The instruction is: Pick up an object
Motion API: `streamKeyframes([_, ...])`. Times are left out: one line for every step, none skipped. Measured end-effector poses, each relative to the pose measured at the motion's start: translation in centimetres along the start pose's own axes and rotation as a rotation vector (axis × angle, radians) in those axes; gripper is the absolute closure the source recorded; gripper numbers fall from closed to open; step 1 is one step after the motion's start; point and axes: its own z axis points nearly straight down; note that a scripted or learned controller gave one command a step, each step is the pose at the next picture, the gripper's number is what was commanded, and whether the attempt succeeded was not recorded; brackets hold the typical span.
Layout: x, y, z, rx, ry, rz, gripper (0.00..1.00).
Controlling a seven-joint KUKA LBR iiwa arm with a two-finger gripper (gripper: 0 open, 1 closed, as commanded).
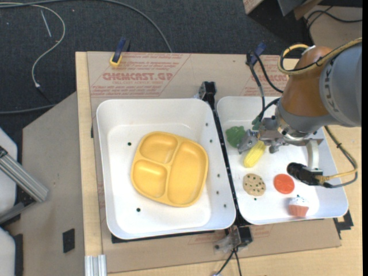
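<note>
The cardboard-covered counter (144, 73) carried two shallow white bins side by side. The left white bin (109, 154) held one yellow three-compartment plastic plate (169, 168), lying flat near its centre.

The right white bin (329, 195) held all the small items. A green leafy toy vegetable (235, 135) lay by that bin's left wall. Just to its lower right a yellow toy corn cob (253, 154) lay tilted. A round tan chocolate-chip cookie (253, 184) lay flat below the cob, apart from it.

The gripper (260, 138) was low over the bin's upper left part, beside the green vegetable and right at the upper end of the corn cob. Contact with the cob could not be confirmed, and whether the gripper was released or clenched could not be determined.

A flat red-orange disc (283, 183) lay right of the cookie. A small pink cupcake with white icing (298, 206) stood near the bin's front edge.

The grey arm (342, 85) entered from the right, its orange band (305, 94) above the wrist, which pointed down and to the left.
</note>
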Motion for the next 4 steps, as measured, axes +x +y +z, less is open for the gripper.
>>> streamKeyframes([0.0,0.1,-1.2,-0.004,0.000,0.000,1.00])
streamKeyframes([-0.4,-0.1,-7.4,-0.008,-0.002,-0.001,1.00])
streamKeyframes([-0.4,0.0,-12.7,-0.009,-0.003,-0.002,1.00])
streamKeyframes([4.9,-0.8,-12.7,-0.002,0.001,-0.005,1.00])
